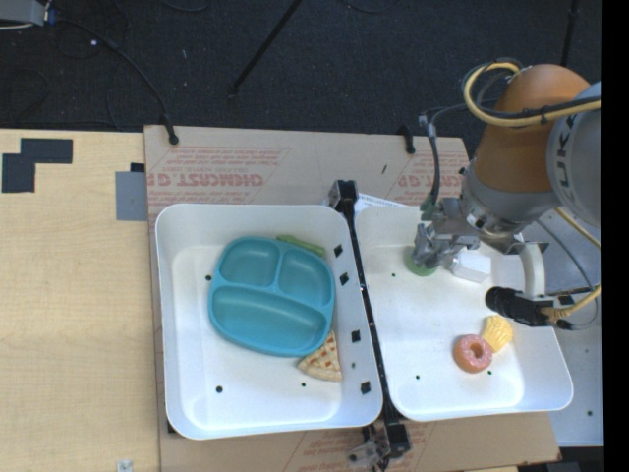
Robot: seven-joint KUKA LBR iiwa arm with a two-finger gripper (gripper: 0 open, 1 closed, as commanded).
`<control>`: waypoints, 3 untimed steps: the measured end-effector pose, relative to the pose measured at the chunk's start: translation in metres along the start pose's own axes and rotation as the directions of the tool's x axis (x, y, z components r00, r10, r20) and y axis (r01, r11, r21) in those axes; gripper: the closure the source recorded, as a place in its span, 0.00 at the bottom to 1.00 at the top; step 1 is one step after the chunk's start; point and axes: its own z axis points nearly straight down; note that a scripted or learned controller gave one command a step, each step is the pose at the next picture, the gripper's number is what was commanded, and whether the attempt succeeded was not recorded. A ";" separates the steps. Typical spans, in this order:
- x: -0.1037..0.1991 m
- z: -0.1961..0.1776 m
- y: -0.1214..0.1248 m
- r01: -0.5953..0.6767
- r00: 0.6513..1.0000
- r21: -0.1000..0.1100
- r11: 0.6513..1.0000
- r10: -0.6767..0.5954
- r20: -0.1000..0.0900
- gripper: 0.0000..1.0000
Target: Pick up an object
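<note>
Gripper (430, 254) sits low over a small round green object (423, 265), directly beneath it in the right white bin (550, 401); whether it is clamped or spread cannot be told. A pink ring doughnut (473, 353) and yellow corn piece (498, 333) lie well apart, nearer the camera.

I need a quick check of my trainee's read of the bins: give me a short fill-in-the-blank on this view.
1. The blue divided plate lies in the ____ bin.
2. The pizza slice is partly tucked under the ____.
3. The pink doughnut touches a ____ corn piece.
4. The gripper is down at a ____ object in the right bin.

Missing words: left; plate; yellow; green
</note>
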 end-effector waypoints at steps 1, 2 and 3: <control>0.055 -0.008 0.015 0.001 1.000 -0.003 1.000 -0.001 0.000 1.00; 0.111 0.006 0.027 0.001 1.000 -0.001 1.000 -0.001 0.001 1.00; 0.154 0.000 0.043 0.001 1.000 -0.003 1.000 -0.001 0.000 1.00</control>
